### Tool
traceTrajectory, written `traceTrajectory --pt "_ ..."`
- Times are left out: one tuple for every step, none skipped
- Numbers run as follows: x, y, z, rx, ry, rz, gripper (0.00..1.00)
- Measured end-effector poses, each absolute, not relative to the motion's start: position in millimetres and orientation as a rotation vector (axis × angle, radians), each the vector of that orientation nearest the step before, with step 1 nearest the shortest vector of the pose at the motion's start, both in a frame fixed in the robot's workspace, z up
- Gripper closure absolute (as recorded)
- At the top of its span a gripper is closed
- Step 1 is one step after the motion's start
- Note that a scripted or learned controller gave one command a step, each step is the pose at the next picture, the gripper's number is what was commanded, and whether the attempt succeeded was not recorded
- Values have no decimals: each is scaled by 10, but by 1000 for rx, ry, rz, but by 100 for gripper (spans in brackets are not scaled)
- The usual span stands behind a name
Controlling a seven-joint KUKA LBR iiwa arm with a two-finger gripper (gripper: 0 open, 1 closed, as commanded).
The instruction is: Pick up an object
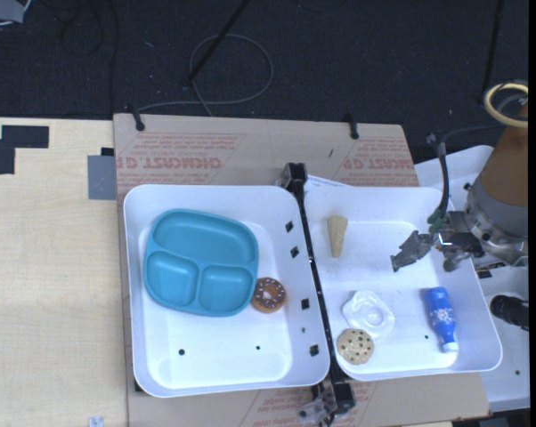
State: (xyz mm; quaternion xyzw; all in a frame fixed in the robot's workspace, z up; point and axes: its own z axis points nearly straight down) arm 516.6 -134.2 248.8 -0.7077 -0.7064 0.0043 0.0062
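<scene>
Your candidates for picking lie in two bins. The right bin [482, 350] holds four things: one tan cone [337, 235] lying near its upper left, one clear crumpled plastic piece [369, 312] near the middle, one pale speckled cookie [354, 346] just below that at the bin's front left, and one blue tube [440, 317] with a white cap towards the right. The left bin [206, 372] holds two: one blue divided plate [199, 261] with three compartments, and one brown doughnut [269, 295] touching the plate's lower right corner. You see the hand [410, 253] over the right bin, above the tube and right of the cone, with nothing visibly between its fingers; whether it is released or clenched you cannot tell.
</scene>
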Motion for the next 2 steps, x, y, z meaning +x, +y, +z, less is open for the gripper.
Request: traceTrajectory --pt "5186 -1343 2551 -2219 -2219 3 0" --pt "5144 -1351 1922 -2217 -2217 6 0"
